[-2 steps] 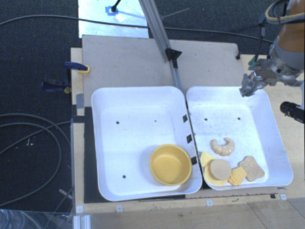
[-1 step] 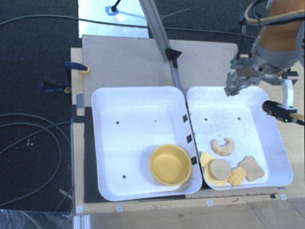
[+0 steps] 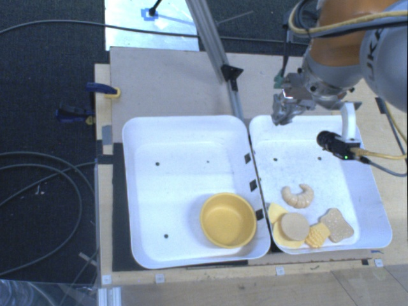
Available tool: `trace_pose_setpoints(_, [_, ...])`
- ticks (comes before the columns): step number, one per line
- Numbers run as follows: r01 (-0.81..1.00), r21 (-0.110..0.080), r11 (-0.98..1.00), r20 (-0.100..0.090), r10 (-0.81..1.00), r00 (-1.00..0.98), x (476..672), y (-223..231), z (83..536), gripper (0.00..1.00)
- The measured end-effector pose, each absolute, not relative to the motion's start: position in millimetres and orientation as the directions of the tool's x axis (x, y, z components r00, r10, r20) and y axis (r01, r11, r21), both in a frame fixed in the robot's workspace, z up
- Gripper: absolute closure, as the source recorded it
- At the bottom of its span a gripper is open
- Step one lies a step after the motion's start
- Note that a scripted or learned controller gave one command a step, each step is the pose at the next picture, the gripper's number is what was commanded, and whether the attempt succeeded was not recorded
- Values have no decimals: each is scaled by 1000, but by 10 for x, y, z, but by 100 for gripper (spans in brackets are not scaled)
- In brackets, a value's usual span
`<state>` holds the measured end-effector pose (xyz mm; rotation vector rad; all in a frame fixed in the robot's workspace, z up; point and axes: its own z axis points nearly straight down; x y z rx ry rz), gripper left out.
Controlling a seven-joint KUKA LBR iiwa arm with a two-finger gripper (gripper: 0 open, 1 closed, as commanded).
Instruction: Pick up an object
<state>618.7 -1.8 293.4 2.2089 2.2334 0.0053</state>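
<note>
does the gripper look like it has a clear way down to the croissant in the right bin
Probably yes. The gripper hangs over the right bin's far edge, and the croissant lies uncovered, apart from the other food pieces, with bare bin floor between.

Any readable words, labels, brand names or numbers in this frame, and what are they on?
None are readable.
The arm's grey casing shows part of a dark marking at the right edge, cut off and illegible.
The blue tape on the floor carries no legible text.
</note>
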Motion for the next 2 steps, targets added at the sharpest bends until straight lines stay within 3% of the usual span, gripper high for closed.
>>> trace_pose_setpoints(2, [1000,0,9,2,1000,-9,6270,923,2720,100])
